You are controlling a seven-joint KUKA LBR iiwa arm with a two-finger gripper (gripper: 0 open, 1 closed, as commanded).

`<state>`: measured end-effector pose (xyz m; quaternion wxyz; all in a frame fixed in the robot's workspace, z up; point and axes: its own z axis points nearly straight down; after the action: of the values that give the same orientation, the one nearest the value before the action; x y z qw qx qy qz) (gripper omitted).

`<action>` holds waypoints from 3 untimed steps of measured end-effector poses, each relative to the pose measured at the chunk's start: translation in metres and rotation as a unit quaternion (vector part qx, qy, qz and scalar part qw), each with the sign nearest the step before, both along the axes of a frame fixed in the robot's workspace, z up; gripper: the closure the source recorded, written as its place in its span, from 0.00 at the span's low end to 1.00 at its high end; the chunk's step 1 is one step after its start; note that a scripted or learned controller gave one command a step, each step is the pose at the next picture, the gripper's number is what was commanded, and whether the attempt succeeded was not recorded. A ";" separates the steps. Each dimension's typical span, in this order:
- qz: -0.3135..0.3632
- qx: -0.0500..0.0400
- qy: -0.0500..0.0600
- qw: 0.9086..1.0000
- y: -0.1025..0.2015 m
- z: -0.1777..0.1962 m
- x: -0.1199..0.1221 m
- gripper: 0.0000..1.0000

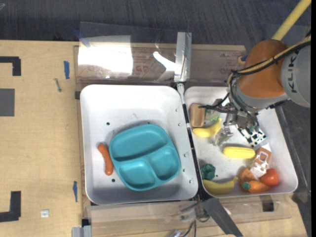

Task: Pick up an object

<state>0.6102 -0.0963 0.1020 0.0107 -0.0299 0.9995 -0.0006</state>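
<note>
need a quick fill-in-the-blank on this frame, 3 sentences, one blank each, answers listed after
1. The teal divided plate lies in the ____ bin of the view.
2. The orange hot dog lies just ____ of the plate in the view.
3. The tool hangs over the ____ bin of the view, near a yellow corn cob and a banana.

Missing words: left; left; right
</note>
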 end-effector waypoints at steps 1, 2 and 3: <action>-0.028 0.001 0.005 1.000 0.005 -0.011 0.015 0.00; -0.020 -0.002 0.001 1.000 -0.070 0.094 0.041 0.00; 0.014 -0.001 0.005 1.000 -0.092 -0.013 -0.019 0.00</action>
<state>0.5908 -0.1881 0.0887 0.0056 -0.0439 0.9990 -0.0009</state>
